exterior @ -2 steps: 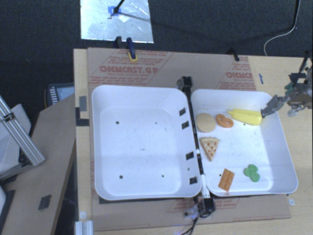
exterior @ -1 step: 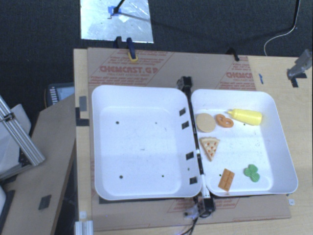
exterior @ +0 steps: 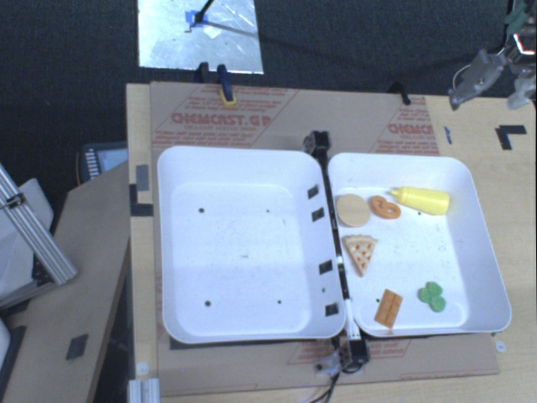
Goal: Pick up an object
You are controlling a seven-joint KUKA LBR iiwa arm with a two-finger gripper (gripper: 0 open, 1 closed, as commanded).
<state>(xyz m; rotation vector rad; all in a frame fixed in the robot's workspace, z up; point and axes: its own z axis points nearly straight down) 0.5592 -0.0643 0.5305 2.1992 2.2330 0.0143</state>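
The right white bin (exterior: 482,250) holds several small items. A yellow squeeze bottle (exterior: 424,198) lies on its side at the back, with an orange pretzel (exterior: 386,207) and a round beige cookie (exterior: 353,210) to its left. A pizza slice (exterior: 360,253) sits close to the bin's left wall. Near the front lie an orange wafer (exterior: 388,308) and a green leafy piece (exterior: 432,296). My gripper (exterior: 471,75) hangs at the upper right, beyond the bin's back edge and well above and apart from every item.
The left white bin (exterior: 168,225) sits beside the right one, joined by a black hinge strip (exterior: 329,233). A shiny metal sheet (exterior: 200,22) lies at the back, a clamp (exterior: 225,86) grips the board's rear edge, and an aluminium rail (exterior: 33,233) leans at the left.
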